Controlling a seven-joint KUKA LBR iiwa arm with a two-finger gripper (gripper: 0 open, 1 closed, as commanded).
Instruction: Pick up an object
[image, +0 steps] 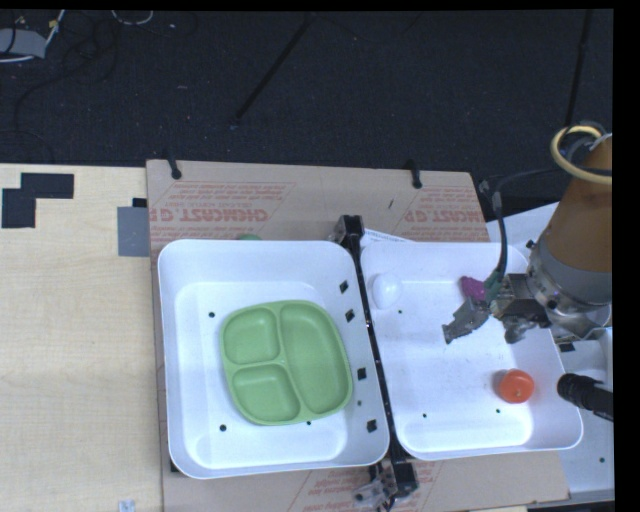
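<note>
Left bin (185, 300): shallow white plastic bin holding a pale green three-compartment plastic plate (286, 362), lying flat near its middle.
Right bin (440, 440): shallow white plastic bin; a small white rounded object (385, 291) lies near its far-left corner.
Purple object (472, 288): small, just beside the arm.
Gripper (466, 324): low over the right bin; open or closed, cannot tell.
Orange round object (516, 386): on the right bin floor, near-right, apart from the gripper.

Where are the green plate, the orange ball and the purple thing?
green plate (287, 362): camera view, on the ridge where its three sections meet.
orange ball (516, 386): camera view, middle of its top.
purple thing (472, 288): camera view, its visible middle, beside the gripper.
</note>
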